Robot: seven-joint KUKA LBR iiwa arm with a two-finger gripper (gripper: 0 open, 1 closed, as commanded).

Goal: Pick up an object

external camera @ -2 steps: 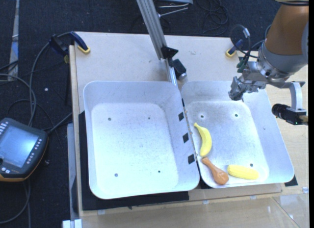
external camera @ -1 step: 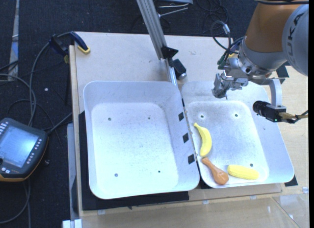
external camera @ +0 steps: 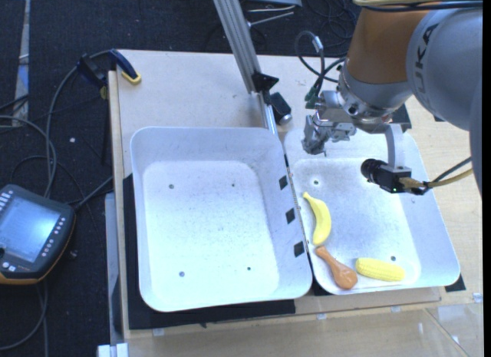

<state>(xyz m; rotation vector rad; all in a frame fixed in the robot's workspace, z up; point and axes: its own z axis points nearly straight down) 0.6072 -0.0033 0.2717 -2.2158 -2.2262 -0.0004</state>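
Nearest the lens: corn (external camera: 379, 269) and a tan spoon-like piece (external camera: 338, 268) at the near edge of the right bin (external camera: 430, 225). Both lie flat and just apart.

Claw (external camera: 316, 145) hangs over the far left corner of the right bin, nothing between its tips. Whether it is spread or closed, cannot tell; tips too small and dark against the bin wall. Arm (external camera: 399, 48) comes in from the right, orange band above the wrist, grey shell, cables looped beside it.

Outward: banana (external camera: 320, 218) is the closest pick candidate, lying near the bin's left wall, well apart from the claw. Spoon piece touches or almost touches the banana's near tip. Corn sits right of that. Left bin (external camera: 153, 156) is beyond the divider edge.

Risks, as a judgement: banana sits close to the raised wall where the bins overlap, so one finger could hit the rim on descent. Curved, smooth plastic skin could roll or squirt out of a two-finger pinch. Corn looks bumpy, rounded, also prone to rolling. Spoon piece is thin and low, hard to get under. Bins are smooth glossy white, speckled with grime, so items may slide when nudged.
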